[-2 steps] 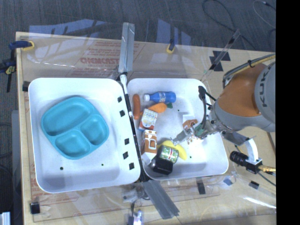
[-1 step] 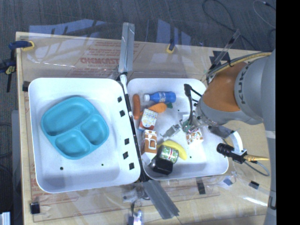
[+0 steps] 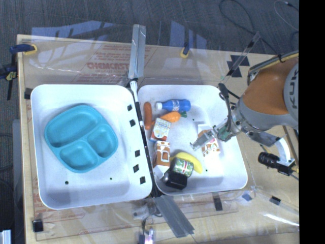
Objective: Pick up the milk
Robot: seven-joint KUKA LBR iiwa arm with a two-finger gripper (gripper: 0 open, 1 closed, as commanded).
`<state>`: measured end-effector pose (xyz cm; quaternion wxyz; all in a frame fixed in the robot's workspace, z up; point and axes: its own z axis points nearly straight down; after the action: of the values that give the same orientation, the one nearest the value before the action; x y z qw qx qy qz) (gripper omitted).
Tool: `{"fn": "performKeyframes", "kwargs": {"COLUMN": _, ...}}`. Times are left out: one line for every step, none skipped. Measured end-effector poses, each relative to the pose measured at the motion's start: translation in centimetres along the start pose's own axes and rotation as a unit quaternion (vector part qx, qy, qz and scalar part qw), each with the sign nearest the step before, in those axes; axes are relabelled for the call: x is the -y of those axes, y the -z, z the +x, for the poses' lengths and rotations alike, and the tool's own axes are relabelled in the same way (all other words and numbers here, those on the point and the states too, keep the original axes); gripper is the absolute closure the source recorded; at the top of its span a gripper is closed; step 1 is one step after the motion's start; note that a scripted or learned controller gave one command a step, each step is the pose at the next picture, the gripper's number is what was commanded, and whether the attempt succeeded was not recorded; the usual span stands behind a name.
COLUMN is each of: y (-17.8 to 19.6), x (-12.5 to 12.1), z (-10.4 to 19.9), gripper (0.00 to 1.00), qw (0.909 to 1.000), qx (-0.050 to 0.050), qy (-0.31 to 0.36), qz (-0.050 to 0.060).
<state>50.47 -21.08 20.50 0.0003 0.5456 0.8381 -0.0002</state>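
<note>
The gripper (image 3: 203,141) sits low in the right bin (image 3: 231,174), right of centre in the frame, directly over the milk carton (image 3: 210,146); whether its jaws are released or clenched I cannot tell. Left of it lie a blue bottle (image 3: 174,105), a carrot (image 3: 171,117) and a banana (image 3: 189,160). The left bin (image 3: 45,192) holds a blue divided plate (image 3: 80,136).

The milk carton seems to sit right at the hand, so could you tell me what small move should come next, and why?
Probably close on it and lift gently: the hand sits at the milk carton in the right bin, clear of the banana.
</note>
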Motion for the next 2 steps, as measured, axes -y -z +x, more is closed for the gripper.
{"fn": "performKeyframes", "kwargs": {"y": -3.9, "x": -5.3, "z": -2.3, "gripper": 0.0, "qw": 0.9986, "qx": -0.001, "qy": 0.053, "qz": 0.001}}
{"fn": "performKeyframes", "kwargs": {"y": -0.2, "x": -1.9, "z": -0.9, "gripper": 0.0, "qw": 0.9999, "qx": -0.002, "qy": -0.011, "qz": 0.002}}
